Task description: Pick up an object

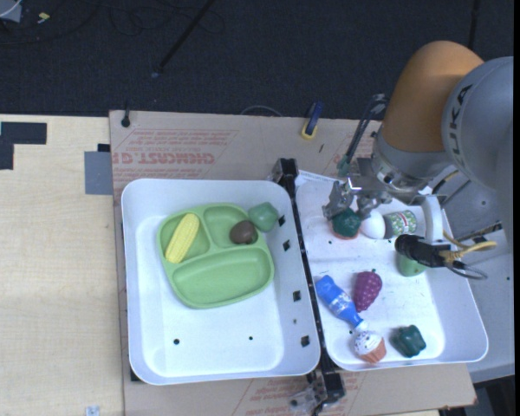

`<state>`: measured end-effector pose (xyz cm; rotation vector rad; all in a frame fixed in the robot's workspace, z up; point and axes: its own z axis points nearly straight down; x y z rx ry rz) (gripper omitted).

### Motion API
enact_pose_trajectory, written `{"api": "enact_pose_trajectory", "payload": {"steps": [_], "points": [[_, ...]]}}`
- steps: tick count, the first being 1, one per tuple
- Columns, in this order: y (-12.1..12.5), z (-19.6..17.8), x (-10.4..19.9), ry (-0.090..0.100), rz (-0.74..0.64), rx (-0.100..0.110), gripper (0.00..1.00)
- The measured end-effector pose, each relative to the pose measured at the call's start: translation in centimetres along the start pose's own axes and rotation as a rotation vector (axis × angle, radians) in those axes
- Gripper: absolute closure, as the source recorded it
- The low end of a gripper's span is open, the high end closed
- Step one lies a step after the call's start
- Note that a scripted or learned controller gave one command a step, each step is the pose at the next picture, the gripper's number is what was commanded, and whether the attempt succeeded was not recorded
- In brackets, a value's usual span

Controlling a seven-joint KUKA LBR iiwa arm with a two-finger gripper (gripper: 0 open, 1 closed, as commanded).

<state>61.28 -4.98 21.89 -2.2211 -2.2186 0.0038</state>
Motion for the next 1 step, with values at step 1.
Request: {"api": "enact_pose_trajectory", "payload": {"steps": [1], "points": [[0.24, -1.20, 1.15, 0.001, -0.001, -0.003, 1.00]]}}
